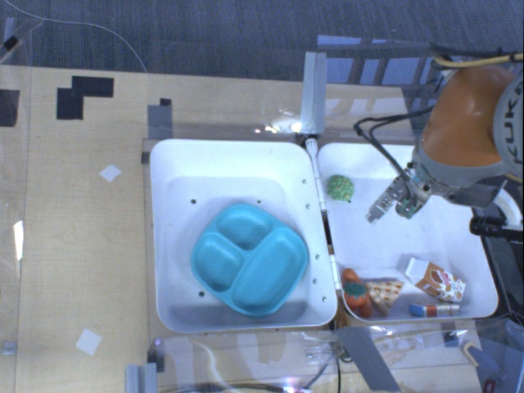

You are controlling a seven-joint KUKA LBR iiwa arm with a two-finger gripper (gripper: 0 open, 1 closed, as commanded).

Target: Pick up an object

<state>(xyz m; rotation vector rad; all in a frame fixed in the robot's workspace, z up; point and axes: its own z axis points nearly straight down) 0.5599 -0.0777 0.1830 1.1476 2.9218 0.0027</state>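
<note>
My gripper hangs over the middle of the right bin, its two fingers apart with bare white floor showing between them. A small green ball lies to its left near the divider. Along the bin's front edge lie an orange-red toy, a tan waffle-like piece, a small printed carton and a thin blue-and-red marker. None of them touches the gripper.
The left bin holds a blue divided plate. A raised divider separates the two bins. The grey and orange arm covers the right bin's far right corner. Black cables loop beside it.
</note>
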